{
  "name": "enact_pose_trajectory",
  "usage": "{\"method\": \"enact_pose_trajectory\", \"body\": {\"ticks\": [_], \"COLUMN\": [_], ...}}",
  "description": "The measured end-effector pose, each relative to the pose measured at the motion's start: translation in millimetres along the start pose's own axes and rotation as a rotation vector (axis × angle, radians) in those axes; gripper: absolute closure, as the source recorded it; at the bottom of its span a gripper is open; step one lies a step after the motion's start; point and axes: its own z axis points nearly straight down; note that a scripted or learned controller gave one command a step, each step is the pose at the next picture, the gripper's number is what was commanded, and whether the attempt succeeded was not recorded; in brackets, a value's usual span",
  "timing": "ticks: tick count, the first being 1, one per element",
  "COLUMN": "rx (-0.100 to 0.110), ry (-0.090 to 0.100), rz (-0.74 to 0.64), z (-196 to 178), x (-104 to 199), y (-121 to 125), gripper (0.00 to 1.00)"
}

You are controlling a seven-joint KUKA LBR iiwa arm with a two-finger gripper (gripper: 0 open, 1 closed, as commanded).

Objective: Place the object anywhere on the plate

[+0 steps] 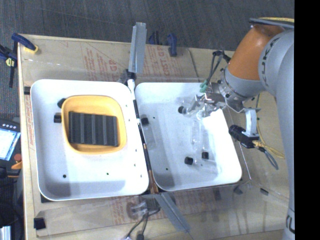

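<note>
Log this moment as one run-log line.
arm: over right white bin | gripper: above small black object, not holding | yellow plate with black ridged insert: left white bin | placement: not done

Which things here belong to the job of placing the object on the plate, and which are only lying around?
For the job:
- yellow plate in the left bin
- gripper over the right bin
- small black object in the right bin

Lying about:
- blue clamps at the bench's far edge
- small screen at the left
</note>
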Motion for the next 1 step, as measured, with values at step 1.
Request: {"method": "enact_pose_trajectory", "body": {"ticks": [1], "rx": [0.003], "ry": [0.0], "rz": [-0.114], "z": [0.9], "x": [99.5], "y": [-2.4], "gripper": [1.0]}}
